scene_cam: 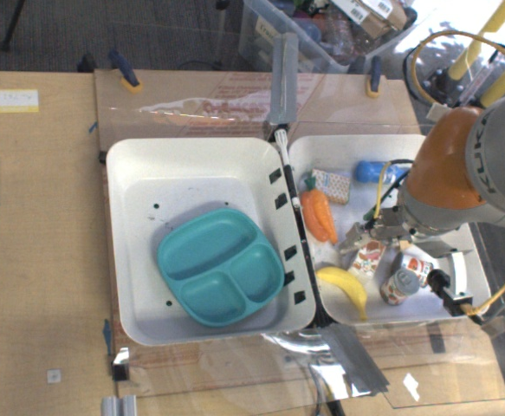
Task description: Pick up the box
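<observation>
Looking down, I see my grey metal gripper (375, 237) above the small red-and-white box (369, 256) in the right white plastic bin (408, 315) on the light wooden bench (35, 232); I cannot tell its grip.

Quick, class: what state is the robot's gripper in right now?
Gripper: low in the right bin, over the small box; open or closed cannot be told.

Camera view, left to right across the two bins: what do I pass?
Teal divided plate in the left bin, carrot, banana, the box under the gripper, then a can.
</observation>
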`<state>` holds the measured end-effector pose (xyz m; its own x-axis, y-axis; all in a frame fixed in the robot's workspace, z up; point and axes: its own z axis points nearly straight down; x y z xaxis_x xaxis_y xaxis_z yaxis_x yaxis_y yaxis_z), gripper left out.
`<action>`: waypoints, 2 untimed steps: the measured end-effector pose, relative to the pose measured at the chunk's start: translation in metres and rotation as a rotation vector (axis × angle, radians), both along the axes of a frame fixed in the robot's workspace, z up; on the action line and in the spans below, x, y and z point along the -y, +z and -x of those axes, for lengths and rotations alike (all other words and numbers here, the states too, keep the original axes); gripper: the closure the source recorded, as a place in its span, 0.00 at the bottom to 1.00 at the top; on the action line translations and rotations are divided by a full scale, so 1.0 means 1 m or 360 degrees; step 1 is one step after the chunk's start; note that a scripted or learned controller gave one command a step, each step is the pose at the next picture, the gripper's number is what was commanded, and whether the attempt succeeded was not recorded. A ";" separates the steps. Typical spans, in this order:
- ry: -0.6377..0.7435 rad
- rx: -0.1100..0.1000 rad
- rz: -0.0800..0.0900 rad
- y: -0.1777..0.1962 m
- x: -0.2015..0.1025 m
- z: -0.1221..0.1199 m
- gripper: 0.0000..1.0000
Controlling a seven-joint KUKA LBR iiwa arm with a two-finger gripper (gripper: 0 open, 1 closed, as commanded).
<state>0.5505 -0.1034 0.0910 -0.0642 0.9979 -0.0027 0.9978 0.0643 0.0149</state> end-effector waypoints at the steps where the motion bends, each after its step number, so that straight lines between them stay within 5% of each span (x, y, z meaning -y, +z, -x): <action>1: -0.0008 0.0008 0.0003 0.011 0.002 -0.001 1.00; 2: 0.0026 -0.0021 -0.0002 0.177 -0.096 -0.034 1.00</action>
